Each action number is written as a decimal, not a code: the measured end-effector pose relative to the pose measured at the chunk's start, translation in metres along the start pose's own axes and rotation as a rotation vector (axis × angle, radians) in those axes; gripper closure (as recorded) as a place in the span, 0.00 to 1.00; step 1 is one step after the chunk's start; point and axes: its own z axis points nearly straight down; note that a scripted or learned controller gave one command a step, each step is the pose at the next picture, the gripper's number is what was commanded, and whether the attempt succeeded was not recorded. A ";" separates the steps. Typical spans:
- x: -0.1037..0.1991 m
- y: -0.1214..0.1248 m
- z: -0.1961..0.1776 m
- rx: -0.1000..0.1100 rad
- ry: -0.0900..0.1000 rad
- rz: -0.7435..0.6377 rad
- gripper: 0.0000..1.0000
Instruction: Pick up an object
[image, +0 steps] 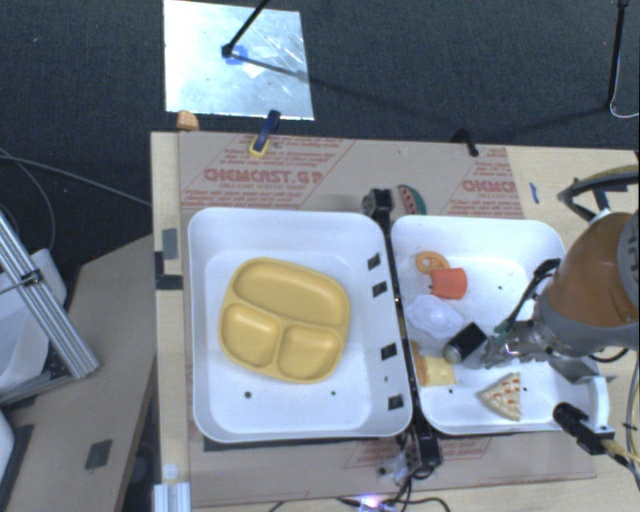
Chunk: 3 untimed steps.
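Note:
The right bin (540, 240) holds several small items. An orange ring (432, 262) and a red block (449, 283) lie toward its back left. A clear crumpled plastic piece (434, 317) rests below them. Beside it sits a black cylinder (465, 342), with a yellow wedge (434, 372) near the front left. A pizza slice toy (503, 396) lies at the front. My gripper (497, 350) hangs low in this bin, just right of the black cylinder and above the pizza slice. The wrist hides how the gripper stands.
The left bin (210, 240) carries a yellow divided plate (283, 320). A divider with black clips (392, 310) separates the bins. A watermelon-slice toy (410, 199) lies on the cardboard behind them. A metal frame (40, 300) stands at the left.

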 end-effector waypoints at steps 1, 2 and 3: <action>0.021 0.000 0.012 0.001 0.001 -0.003 1.00; 0.033 0.000 0.013 0.002 0.001 -0.003 1.00; 0.060 0.001 -0.050 -0.002 0.000 -0.005 1.00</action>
